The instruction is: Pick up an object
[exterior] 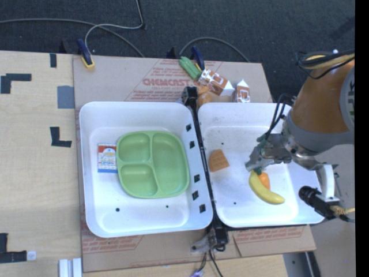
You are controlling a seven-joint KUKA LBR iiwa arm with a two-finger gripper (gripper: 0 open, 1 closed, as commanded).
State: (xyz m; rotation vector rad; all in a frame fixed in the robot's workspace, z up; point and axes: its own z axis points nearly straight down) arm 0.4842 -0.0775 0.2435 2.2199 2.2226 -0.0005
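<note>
Over in the right-hand shallow white bin point(230, 215) we've got the grey two-finger gripper point(258, 165) hanging low, right on top of the upper end of the curved yellow banana point(267, 193). That banana lies on the bin floor, running from just under the gripper down toward the bin's near right corner, and a small orange carrot-like piece point(264, 180) sits against its upper end, also tucked right at the gripper's tip. Honestly we can't tell from this angle whether the gripper is clamped on anything or not, the tip is too dark and small. To the left of the gripper, a bit apart from it, a flat tan-brown wedge that looks like a slice of bread point(218, 160) rests near the bin's left wall. The left white bin point(138, 224) holds a light green plastic plate with three compartments point(153, 164), and a small white card-like packet with a red and blue print point(107, 157) lies just beside the plate's left edge, touching or nearly so. Behind the bins, on the brown cardboard sheet point(144, 79), a few bits are bunched together: a green cylinder-shaped thing point(189, 68) and some small brown-and-white cartons point(222, 86).
</note>
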